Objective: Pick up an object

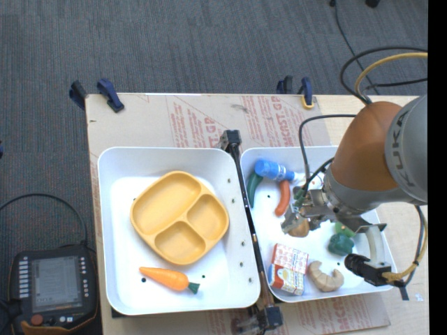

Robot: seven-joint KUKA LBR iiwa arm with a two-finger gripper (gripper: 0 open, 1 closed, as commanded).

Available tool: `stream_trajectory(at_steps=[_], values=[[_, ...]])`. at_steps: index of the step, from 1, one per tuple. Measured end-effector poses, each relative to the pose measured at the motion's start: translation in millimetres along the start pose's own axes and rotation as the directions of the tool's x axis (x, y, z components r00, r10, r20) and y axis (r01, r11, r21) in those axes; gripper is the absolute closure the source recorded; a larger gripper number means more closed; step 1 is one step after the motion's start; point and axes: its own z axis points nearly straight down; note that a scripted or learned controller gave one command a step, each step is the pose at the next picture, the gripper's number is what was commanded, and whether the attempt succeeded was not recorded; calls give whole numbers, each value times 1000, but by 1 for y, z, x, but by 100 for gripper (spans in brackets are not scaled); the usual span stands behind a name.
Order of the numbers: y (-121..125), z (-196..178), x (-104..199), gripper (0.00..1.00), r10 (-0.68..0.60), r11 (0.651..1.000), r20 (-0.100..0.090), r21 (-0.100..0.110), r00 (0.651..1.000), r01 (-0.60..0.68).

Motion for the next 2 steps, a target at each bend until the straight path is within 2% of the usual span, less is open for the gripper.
stream_trajectory(at_steps=[1,2], values=[[123,-1,-8,100,-3,1000,2,-1,1000,3],[87,0,19,100,-3,1000,1,1,1000,3]])
